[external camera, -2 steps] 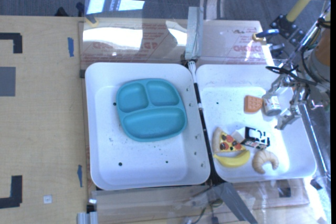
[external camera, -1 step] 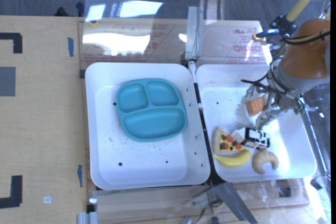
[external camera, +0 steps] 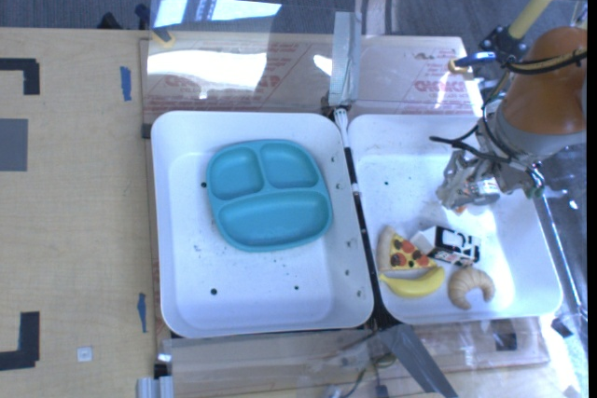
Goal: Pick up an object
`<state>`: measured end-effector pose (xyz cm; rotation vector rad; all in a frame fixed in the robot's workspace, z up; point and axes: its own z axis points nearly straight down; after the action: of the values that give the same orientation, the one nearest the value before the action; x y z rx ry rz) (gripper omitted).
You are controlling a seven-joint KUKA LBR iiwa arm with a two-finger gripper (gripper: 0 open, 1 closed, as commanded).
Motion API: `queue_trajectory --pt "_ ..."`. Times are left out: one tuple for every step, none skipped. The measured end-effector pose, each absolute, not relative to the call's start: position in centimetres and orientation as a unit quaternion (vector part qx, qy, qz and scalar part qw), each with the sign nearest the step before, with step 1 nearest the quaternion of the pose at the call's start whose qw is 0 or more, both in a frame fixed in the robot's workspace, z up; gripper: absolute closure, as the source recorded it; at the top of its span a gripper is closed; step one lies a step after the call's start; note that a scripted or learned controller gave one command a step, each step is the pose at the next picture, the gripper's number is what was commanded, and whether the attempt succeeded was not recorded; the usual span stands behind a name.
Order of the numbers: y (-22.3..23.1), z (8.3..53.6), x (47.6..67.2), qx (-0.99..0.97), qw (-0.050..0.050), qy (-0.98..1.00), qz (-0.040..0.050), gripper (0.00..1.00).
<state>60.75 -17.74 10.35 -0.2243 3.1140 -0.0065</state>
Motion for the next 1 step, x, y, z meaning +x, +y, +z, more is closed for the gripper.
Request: queue_trajectory --pt "-11.07 16.79 61.22 -0.013 0.008 1.000 0.0002 1.00"
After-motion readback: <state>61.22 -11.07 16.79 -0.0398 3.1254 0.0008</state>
